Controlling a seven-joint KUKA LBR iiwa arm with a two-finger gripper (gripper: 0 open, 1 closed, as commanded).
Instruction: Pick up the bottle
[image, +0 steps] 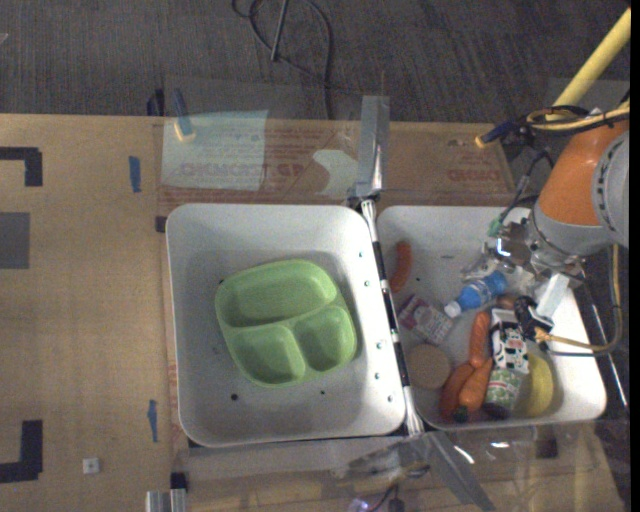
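- Two shallow white bins sit side by side on the bench (80, 330), which is a tan board with black corner marks and strips of blue tape.
- Left bin (195, 400): holds one green divided plate (285, 322) with three compartments, lying near the bin's middle.
- Right bin (450, 240): holds a cluster of small items toward its right and lower part.
- Arm (585, 190): grey with an orange band, reaching in from the right edge over the upper right part of the right bin.
- Gripper (520, 262): positioned low over the right bin, just right of the bottle. Its finger state cannot be told, because the fingertips are lost among cables and clutter; no item is seen between them.
- Carton (508, 365): a tall printed pack with a black-and-white label, lying near the bin's right wall.
- Banana (541, 388): yellow, just right of the carton.
- Carrots (468, 385): orange, lying left of the carton, with another orange piece (480, 338) above.
- Bottle (476, 295): small and clear, with a blue label and white cap, lying on its side in the middle of the right bin, cap end pointing lower left.
- Round tan disc (430, 366): lies beside the carrots.
- Sausage (401, 264): reddish, near the bin's left wall.
- Small packet (428, 322): crumpled, just left of the bottle's cap.
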